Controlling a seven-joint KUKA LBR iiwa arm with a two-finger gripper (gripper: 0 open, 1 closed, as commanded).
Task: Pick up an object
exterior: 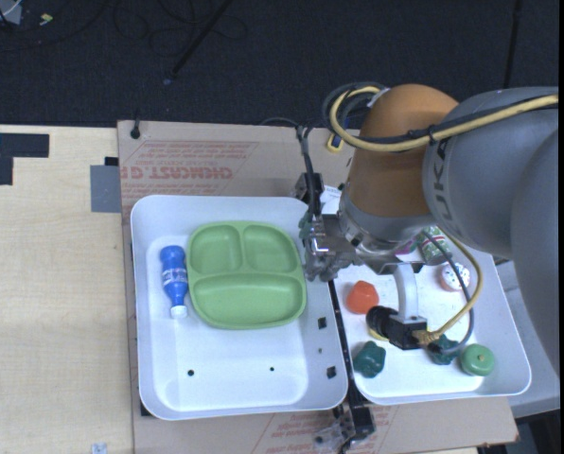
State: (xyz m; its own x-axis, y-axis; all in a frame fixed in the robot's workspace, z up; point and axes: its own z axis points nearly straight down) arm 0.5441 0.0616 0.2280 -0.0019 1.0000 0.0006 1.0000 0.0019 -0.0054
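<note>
- Grey arm with orange band (405, 159): mine, over the bins' shared rim.
- Claw (318, 253): grip state unreadable.
- Left white bin (225, 376): green divided plastic plate (244, 274), blue bottle (174, 278).

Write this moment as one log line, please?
arm: over the bins' divider | gripper: near green divided plastic plate | blue plastic bottle: left bin, beside plate | small orange object: right bin | held: nothing seen

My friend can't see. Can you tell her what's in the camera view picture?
A grey and orange arm reaches over two white bins. The left bin has a green plate and blue bottle; the right bin has small toys.
</note>
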